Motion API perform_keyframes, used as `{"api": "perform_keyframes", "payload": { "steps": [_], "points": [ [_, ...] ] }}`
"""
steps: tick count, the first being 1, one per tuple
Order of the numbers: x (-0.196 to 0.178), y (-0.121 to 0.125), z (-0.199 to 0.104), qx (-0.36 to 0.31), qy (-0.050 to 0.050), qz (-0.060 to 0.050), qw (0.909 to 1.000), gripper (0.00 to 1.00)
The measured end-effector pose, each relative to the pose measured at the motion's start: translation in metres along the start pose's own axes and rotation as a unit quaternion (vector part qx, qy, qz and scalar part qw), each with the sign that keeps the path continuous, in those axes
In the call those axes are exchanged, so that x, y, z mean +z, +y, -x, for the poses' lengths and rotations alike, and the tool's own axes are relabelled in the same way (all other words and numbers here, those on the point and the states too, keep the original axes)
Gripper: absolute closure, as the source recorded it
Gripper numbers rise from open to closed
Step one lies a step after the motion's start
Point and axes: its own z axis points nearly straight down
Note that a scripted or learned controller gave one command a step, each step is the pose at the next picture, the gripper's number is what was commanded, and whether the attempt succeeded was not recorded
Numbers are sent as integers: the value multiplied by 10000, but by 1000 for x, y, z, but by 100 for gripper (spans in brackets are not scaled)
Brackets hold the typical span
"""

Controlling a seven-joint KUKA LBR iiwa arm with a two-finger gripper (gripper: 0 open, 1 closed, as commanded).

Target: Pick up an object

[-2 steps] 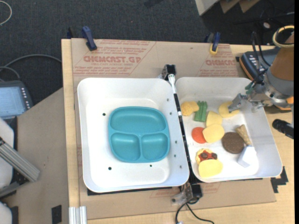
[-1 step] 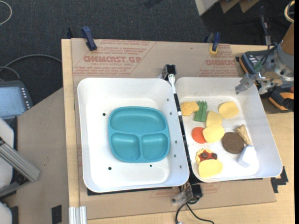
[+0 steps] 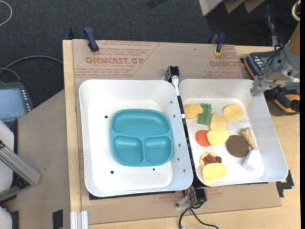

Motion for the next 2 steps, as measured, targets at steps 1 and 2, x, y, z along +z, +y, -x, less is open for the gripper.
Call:
{"api": "perform_keyframes", "payload": {
  "steps": [1, 2],
  "points": [
    [-11, 1, 0, -3, -13, 16, 10000, 100],
    [-21, 2, 0, -7, -26, 32, 10000, 100]
  ]
}}
